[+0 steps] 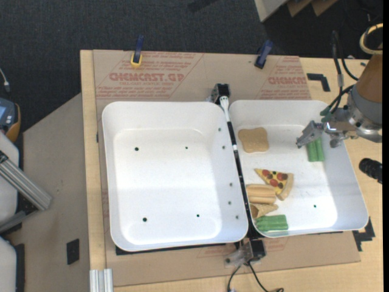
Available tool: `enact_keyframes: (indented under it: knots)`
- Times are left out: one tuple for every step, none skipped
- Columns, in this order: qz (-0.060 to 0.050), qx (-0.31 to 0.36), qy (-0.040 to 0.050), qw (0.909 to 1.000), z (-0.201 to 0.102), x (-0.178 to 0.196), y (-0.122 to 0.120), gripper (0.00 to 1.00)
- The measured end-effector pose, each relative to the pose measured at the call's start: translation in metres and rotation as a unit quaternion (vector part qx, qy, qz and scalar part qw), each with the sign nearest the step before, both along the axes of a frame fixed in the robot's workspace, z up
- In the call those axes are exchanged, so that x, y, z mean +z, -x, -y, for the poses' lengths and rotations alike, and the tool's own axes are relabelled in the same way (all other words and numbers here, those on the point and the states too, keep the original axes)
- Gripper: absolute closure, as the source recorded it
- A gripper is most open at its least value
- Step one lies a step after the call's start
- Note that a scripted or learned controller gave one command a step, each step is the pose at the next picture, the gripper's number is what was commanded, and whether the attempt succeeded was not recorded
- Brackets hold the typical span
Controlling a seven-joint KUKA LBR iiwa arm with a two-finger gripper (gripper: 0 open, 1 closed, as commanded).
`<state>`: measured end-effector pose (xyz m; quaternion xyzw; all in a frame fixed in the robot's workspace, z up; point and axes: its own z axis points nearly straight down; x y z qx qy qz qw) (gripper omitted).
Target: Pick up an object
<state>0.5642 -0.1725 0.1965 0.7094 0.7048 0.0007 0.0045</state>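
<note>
- On your left sits the shallow white plastic bin (121, 163), beside its twin, the right white bin (346, 205).
- In the right bin you see a tan bread slice (253, 140), a pizza wedge (275, 180), a tan hot-dog bun (261, 194) and a flat green block (271, 224) near the front rim.
- Farther right, a green stick (315, 150) lies upright in view.
- The grey two-finger gripper (318, 134) hangs spread wide, fingers straddling the stick's top end, not clamped on it.
</note>
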Motion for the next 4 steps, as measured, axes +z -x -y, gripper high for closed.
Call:
enact_keyframes:
  knots:
    - [-0.007,0.005,-0.0044,1.0000,-0.075,-0.101,0.051,0.00]
    - [0.001,0.006,-0.0016,1.0000,-0.077,-0.112,-0.054,0.00]
    - [0.000,0.002,-0.0007,1.0000,-0.024,-0.102,-0.089,0.00]
    - [0.000,0.001,-0.0032,1.0000,0.012,-0.108,-0.049,0.00]
